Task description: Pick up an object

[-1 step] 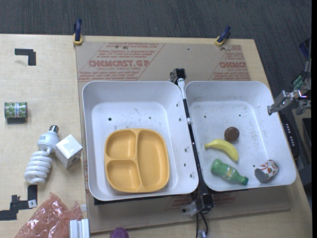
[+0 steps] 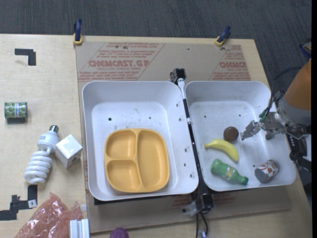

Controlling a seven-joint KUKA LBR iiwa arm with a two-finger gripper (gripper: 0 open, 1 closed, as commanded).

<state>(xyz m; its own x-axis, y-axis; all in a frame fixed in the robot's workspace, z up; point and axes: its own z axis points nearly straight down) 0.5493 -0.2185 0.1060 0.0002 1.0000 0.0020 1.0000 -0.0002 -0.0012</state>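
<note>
The right bin (image 2: pixel 218 95) holds a yellow banana (image 2: pixel 223 149), a brown ball (image 2: pixel 231 133), a green bottle (image 2: pixel 229 172) lying on its side, and a red-and-white can (image 2: pixel 267 171) in the near right corner. My gripper (image 2: pixel 258 131) hangs over the right side of this bin, just right of the brown ball and above the can. It is open, with nothing between its fingers. The arm's orange band (image 2: pixel 303 90) shows at the right edge.
The left bin (image 2: pixel 99 103) holds a yellow divided plate (image 2: pixel 136 159). Left of the bins, on the bench, lie a spiral light bulb (image 2: pixel 40 160), a white cube (image 2: pixel 69 150), a small green can (image 2: pixel 15 110) and a pink mesh bag (image 2: pixel 49 217).
</note>
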